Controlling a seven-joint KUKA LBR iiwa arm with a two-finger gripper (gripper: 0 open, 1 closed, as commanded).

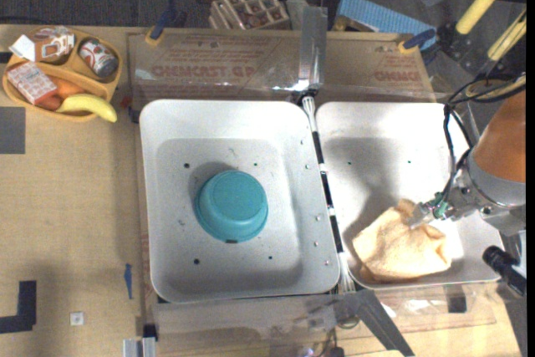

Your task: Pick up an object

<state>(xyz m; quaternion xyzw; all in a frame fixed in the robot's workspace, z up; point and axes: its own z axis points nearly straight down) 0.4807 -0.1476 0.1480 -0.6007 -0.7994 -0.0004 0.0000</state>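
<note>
Cloth (pixel 399 247), soft and yellow, lies crumpled in the right bin (pixel 376 130). Gripper (pixel 431 211) sits at its top edge; I cannot tell how it stands. Blue bowl (pixel 232 205) rests upside down in the left bin (pixel 167 130).

- Left bin (pixel 167 130): a teal bowl (pixel 232 205), upturned, occupies the centre; open floor all round it.
- Right bin (pixel 376 130): far half open; a tan cloth (pixel 401 247) and the arm (pixel 501 155) crowd the near right corner.
</note>
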